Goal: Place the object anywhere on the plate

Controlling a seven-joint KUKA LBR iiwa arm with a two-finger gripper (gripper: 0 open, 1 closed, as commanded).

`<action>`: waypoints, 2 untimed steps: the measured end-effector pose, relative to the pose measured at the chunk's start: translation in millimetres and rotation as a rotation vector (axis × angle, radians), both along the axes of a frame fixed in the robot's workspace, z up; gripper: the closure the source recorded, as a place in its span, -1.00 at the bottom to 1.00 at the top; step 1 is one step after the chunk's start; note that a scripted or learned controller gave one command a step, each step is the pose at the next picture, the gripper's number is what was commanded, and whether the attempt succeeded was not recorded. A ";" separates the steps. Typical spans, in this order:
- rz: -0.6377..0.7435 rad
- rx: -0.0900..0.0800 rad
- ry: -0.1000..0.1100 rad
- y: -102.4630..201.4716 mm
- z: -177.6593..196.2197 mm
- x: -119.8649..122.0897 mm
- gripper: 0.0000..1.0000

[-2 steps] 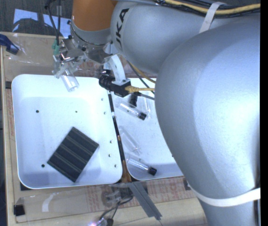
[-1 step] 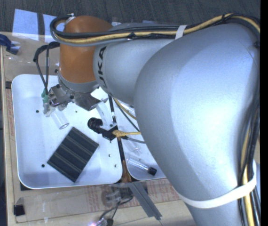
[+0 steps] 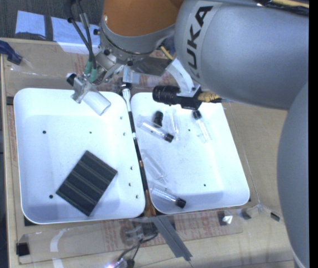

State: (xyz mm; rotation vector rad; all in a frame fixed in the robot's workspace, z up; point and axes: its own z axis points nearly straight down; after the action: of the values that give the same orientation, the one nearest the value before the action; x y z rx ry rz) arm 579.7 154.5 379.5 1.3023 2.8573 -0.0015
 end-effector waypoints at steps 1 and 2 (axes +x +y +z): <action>0.301 0.001 0.002 -39.0 -3.3 -103.3 1.00; 0.571 0.000 -0.002 56.5 43.0 -59.8 1.00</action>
State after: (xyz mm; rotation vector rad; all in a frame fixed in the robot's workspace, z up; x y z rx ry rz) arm 519.9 211.0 422.5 0.4445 3.1069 0.0010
